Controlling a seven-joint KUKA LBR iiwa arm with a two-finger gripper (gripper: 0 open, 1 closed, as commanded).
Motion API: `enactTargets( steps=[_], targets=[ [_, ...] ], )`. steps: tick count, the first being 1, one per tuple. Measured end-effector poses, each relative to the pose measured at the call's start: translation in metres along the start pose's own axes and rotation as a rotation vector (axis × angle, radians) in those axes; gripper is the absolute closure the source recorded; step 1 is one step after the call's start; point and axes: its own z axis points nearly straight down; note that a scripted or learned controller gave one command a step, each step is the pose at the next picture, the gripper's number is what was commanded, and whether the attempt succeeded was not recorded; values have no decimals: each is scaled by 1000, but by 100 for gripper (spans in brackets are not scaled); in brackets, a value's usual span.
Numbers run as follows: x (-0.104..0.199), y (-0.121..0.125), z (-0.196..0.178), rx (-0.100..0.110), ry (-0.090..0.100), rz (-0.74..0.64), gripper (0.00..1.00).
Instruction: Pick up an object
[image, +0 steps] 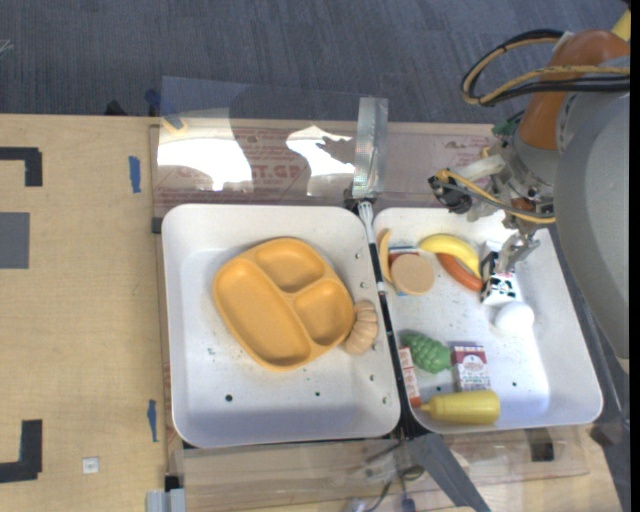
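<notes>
The gripper (503, 262) hangs at the right bin's (570, 400) 1 o'clock area, over a black-and-white object (500, 289); finger state cannot be determined.

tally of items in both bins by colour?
Yellow/orange-yellow: 3 – divided plate, banana, mustard bottle
Tan/brown: 2 – croissant, round burger-like piece
Orange-red: 1 – carrot-like stick
Green: 1 – bumpy green toy
Red: 1 – small box
White: 1 – egg-like ball
Total: 9
</notes>
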Motion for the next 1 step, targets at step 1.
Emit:
enactTargets(
  steps=[1],
  targets=[
    [-6,-12,-48,-1,-1,-98,0]
  ],
)
